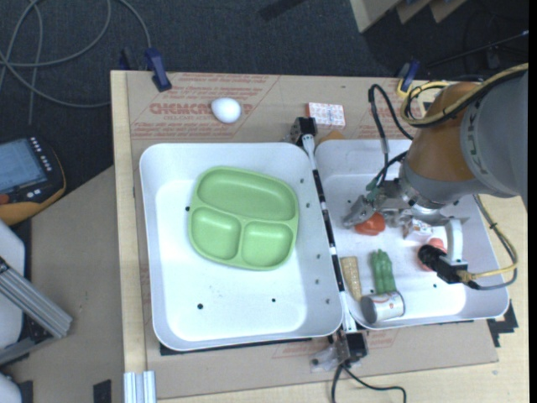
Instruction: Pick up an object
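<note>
- Nearest the viewer, at the front rim of the right bin (457,302), a small silver can (386,307) lies on its side.
- Just behind the can lies a green, knobbly, elongated object (382,269). A tan stick-shaped object (350,275) lies just to its left, close against the bin's left wall.
- Farther back, the gripper (362,211) sits low over the middle of the right bin, at the end of the grey arm (503,141) that reaches in from the right.
- An orange-red object (371,222), the likely thing to pick up, rests on the bin floor right at the gripper's tip.
- Whether the gripper is spread wide or closed on that object cannot be made out from this angle.
- The left bin (168,292) holds a pale green divided plate (244,217) with three compartments, lying flat near its centre.
- Behind the bins, on the brown bench board (193,91), sit a white egg-shaped object (225,109) and a small pink-and-white box (325,113), well apart from each other.
</note>
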